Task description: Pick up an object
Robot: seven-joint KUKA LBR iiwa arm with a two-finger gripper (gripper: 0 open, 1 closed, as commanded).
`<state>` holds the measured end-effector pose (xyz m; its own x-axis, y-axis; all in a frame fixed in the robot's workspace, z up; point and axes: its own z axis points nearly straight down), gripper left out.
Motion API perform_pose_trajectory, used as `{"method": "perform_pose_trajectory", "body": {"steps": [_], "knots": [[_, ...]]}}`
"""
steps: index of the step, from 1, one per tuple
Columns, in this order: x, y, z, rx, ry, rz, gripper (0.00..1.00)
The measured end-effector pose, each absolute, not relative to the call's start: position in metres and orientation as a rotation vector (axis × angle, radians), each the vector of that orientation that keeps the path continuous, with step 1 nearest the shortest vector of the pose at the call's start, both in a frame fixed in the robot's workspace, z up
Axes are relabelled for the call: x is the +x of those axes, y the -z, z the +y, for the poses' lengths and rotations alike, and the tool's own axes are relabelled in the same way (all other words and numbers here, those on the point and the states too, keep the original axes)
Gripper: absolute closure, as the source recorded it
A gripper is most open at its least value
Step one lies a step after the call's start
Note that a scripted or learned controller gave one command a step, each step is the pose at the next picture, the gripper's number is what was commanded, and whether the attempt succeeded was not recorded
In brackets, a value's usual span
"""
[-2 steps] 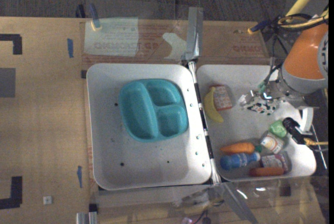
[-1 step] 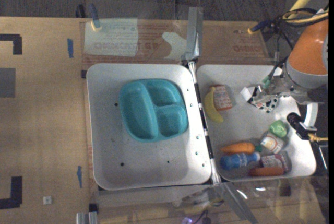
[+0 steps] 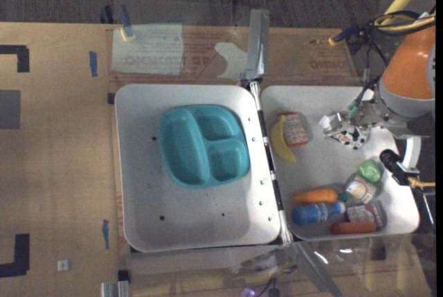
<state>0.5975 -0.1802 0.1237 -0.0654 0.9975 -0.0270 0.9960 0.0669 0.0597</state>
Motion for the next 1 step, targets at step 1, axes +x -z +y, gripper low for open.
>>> {"method": "perform_pose_trajectory", "body": {"steps": [1], "knots": [[0.6447, -0.0854, -0.2065, 2.115, -0.002, 2.319, 0.00]]}}
